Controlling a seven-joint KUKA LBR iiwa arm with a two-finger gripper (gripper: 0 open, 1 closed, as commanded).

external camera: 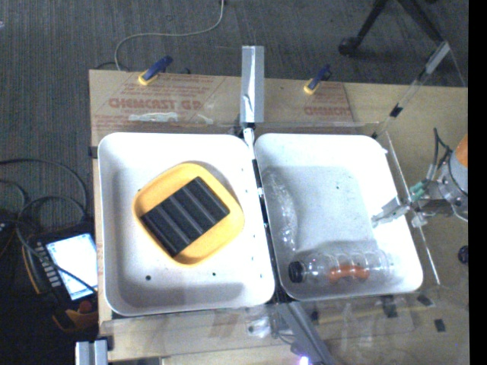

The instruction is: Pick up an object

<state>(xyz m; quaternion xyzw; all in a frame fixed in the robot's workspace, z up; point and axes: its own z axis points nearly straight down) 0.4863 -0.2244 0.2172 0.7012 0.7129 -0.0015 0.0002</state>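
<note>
So, best bet is the clear plastic bottle (340,268) lying on its side at the near edge of the right bin (319,158): come down over its middle w/ fingers across the width, not along it, since it'll roll. My gripper (403,207) sits at that bin's right rim, apart from the bottle, holding nothing; how far open, can't tell.

You see two clamps (154,70) on the cardboard-covered tabletop (175,105), a tablet (68,265) on the floor, chair base (396,14) beyond.
</note>
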